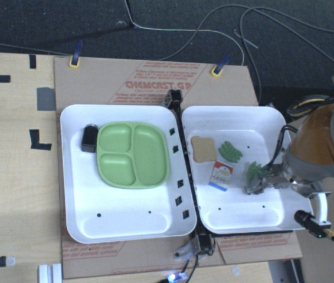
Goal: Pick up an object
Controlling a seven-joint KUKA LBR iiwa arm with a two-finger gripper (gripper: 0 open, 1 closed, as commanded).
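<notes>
**Grasp attempt in the right-hand bin**

Nearest the lens, the right bin point(238, 221) holds a tan slab point(203, 148), a green ridged piece point(231, 151), a small red-and-white carton point(220, 175) and a leafy green toy point(254, 171). The jaws point(258, 184) sit low just beside the leafy toy, apparently at the grasping step; whether they are clenched or released cannot be told. Next should come a firm closure, then a straight lift. The toy looks small, irregular and soft-edged. A green divided plate point(133, 155) and a black block point(89, 138) lie in the left bin point(120, 226).

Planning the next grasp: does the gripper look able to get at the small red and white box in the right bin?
Probably yes. The gripper hangs low in the right bin, and the box lies beside it with nothing between.
</notes>
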